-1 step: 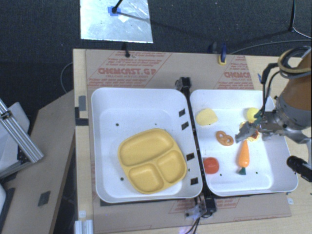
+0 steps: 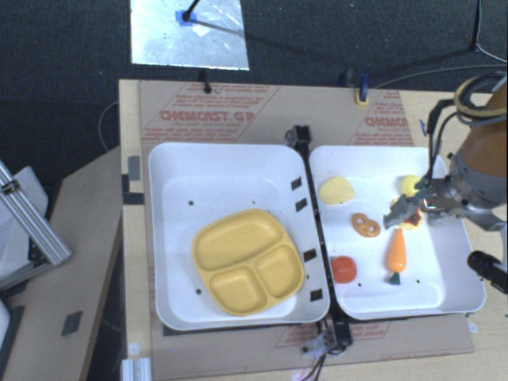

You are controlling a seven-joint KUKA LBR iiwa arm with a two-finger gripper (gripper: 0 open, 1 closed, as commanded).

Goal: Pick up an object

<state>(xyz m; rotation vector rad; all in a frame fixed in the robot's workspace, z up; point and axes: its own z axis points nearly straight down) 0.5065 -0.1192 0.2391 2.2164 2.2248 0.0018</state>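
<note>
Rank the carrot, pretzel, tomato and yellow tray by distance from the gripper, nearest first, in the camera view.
From the gripper, in the right bin:
1. Carrot, just below it.
2. Pretzel, to its left.
3. Tomato, lower left, by the divider.
4. Yellow tray, in the left bin.

An orange carrot (image 2: 397, 252) with a green tip is lying lengthwise just below the gripper (image 2: 402, 211), nearly touching it. A brown pretzel (image 2: 366, 225) is sitting flat just to the jaws' left. A yellow piece (image 2: 336, 190) is resting farther up-left, a red tomato (image 2: 344, 269) lower left, and a yellow lemon (image 2: 409, 185) just above the jaws.
</note>
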